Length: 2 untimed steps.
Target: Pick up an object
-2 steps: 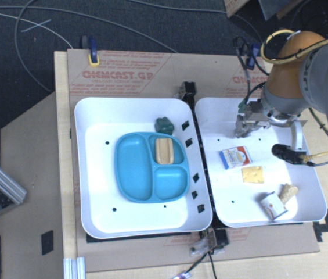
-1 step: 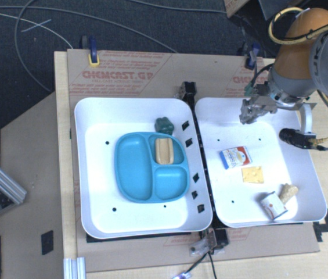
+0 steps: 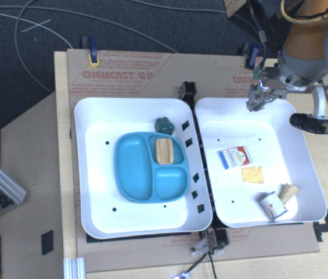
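Small carton (image 3: pixel 273 206) sits at the right bin's (image 3: pixel 303 156) near edge. Gripper (image 3: pixel 258 102) hovers over the far rim; we can't tell its state. We'd centre above one item before descending.

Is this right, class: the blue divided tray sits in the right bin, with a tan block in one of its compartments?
Not quite. The camera view shows the blue divided tray in the left bin, not the right one. The tan block does lie in one of its compartments.

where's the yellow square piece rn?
In the camera view, the yellow square piece lies flat in the right bin, just below-right of the red-and-white packet and above-left of the small box.
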Motion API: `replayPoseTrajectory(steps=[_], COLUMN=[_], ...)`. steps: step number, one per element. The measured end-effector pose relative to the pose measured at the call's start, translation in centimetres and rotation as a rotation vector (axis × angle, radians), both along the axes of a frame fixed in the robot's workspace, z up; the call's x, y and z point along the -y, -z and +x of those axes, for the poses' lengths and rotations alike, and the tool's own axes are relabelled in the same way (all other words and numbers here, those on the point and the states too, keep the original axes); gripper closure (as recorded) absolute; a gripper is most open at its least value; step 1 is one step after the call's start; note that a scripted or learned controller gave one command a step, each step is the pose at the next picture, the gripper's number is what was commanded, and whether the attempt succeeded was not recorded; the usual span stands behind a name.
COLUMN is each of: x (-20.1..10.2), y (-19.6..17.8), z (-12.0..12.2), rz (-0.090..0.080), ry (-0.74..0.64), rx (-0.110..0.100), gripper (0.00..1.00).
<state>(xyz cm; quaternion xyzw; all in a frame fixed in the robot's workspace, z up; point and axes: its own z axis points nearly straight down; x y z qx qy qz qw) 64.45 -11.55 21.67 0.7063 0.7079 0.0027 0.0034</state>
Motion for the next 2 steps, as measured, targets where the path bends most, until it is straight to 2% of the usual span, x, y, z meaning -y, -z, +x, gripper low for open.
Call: replayPoseTrajectory(steps=[1, 2], x=[0.0, -6.0], y=[-3.4, -3.9], z=[0.1, -0.9], rz=[0.0, 0.004], ry=[0.001, -0.004], rx=[-0.003, -0.01], gripper=[1.0, 1.0])
